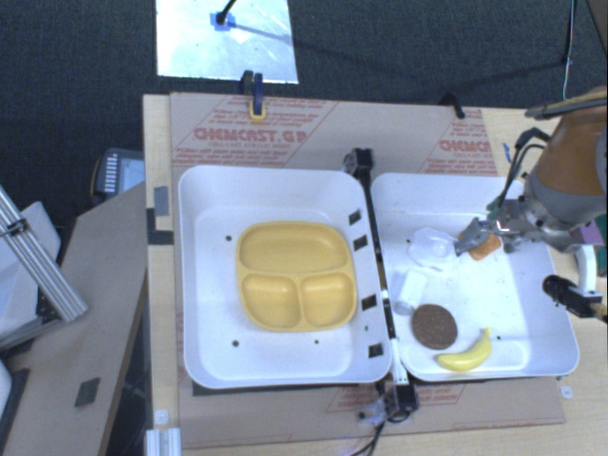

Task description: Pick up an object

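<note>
On dark carpet, bench [161, 255], two white bins [204, 198]

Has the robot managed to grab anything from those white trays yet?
Nothing looks picked up yet. The gripper is low in the right bin, with something small and orange at its tip. Whether that is gripped is unclear. The banana and brown disc lie untouched.

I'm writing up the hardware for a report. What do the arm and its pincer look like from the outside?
The arm is grey with a broad orange band above the wrist, and thin cables loop beside it. The pincer is small, of grey metal. No markings can be read.
</note>
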